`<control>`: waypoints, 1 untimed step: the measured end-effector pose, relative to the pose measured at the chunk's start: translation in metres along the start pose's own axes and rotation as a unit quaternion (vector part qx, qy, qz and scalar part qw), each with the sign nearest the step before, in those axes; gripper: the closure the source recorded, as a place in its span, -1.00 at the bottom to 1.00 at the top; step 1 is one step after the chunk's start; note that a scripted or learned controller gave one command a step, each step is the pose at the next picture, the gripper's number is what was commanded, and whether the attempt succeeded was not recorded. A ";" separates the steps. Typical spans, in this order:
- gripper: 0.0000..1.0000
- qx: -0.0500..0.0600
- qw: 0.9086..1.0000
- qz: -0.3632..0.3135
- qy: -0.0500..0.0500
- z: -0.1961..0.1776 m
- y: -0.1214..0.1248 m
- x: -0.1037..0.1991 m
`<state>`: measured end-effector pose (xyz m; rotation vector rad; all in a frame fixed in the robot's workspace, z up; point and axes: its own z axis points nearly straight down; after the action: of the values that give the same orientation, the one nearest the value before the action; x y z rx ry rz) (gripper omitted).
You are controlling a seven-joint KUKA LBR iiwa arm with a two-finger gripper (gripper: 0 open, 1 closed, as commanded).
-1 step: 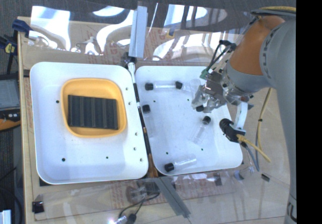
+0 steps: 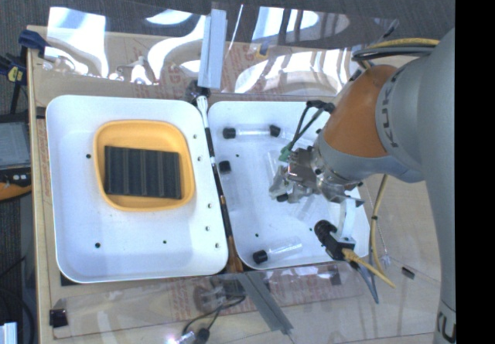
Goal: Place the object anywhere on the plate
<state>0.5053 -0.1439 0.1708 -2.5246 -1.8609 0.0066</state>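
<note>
The gripper (image 2: 288, 182) hangs over the right bin (image 2: 247, 236), whether clenched I cannot tell, no object visible in it, and the plate (image 2: 143, 136) in the left bin may get nothing.

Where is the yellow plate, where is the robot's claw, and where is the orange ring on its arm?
yellow plate (image 2: 174, 134): camera view, on its yellow rim.
claw (image 2: 285, 189): camera view, at its tip over the right bin.
orange ring (image 2: 360, 118): camera view, on its middle.

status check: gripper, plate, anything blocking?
Gripper low over right bin, fingers unclear. Yellow plate in left bin, carrying dark ridged insert. Nothing blocking.
</note>
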 end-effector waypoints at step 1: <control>1.00 -0.001 1.000 -0.023 0.000 -0.044 -0.040 0.029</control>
<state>0.4762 -0.1046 0.2151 -2.4824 -1.9185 0.0037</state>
